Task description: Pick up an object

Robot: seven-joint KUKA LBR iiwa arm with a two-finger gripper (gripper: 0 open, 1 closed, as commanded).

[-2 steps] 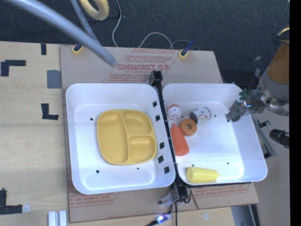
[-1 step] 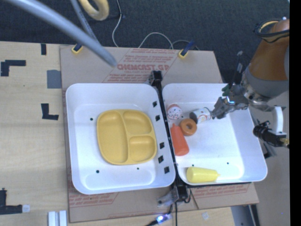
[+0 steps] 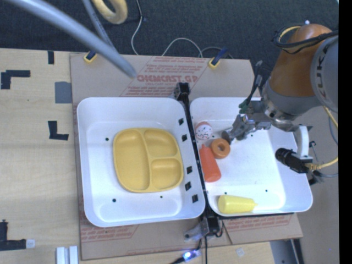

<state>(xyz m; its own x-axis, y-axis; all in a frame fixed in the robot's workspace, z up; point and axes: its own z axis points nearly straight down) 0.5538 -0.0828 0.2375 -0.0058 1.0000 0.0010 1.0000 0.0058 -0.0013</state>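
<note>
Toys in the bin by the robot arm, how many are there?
4. A white speckled ball and an orange ring near the gripper, an orange cylinder along the divider, a yellow piece at the front.

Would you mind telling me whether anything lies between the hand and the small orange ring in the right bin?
Nothing visible does. The hand sits just right of the orange ring, with bare bin floor between them.
</note>
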